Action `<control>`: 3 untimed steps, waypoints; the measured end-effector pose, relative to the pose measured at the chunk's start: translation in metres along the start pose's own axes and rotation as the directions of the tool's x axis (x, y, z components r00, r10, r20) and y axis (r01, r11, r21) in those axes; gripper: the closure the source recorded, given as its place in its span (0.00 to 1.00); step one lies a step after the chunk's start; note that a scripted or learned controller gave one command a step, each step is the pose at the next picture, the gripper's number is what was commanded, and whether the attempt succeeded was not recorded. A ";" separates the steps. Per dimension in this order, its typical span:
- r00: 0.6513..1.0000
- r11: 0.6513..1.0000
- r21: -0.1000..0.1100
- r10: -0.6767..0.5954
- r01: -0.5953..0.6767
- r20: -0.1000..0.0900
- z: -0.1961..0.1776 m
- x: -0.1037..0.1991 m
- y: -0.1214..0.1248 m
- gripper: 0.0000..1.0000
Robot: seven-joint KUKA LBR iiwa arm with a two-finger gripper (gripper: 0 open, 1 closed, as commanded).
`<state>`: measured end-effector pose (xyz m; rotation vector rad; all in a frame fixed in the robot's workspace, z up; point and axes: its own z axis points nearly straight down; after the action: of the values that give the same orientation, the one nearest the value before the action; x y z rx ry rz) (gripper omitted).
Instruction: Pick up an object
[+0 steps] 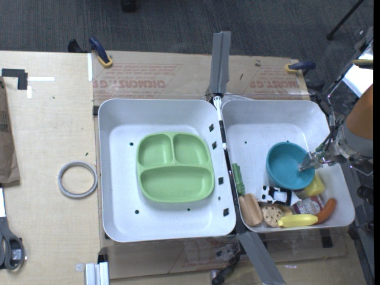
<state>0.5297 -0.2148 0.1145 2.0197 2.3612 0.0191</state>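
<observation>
Pale green divided plate (175, 167), teal-blue bowl (286, 164), yellow banana (298, 220), black-and-white patterned toy (276, 195), white bins (113, 177)

A blue bowl (288, 165) sits upright in the right bin. In front of it, along the near wall, lie a bread roll (250, 209), a cookie (272, 215), a banana (298, 220) and a sausage (327, 210).

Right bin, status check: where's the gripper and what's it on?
Gripper at blue bowl's right rim, right bin. No object seen held. Toy food crowds the bowl's near side: banana, hot dog, cookie.
</observation>
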 end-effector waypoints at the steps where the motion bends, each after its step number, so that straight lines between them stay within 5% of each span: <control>1: 0.991 0.991 0.031 -0.129 0.130 -0.022 -0.086 0.055 0.093 1.00; 2: 0.991 0.991 0.031 -0.129 0.130 -0.021 -0.086 0.055 0.093 0.00; 3: 0.953 0.953 0.025 -0.300 0.301 -0.025 -0.074 0.118 0.152 0.00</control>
<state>0.6593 -0.0737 0.1910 1.6542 2.6689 -0.0018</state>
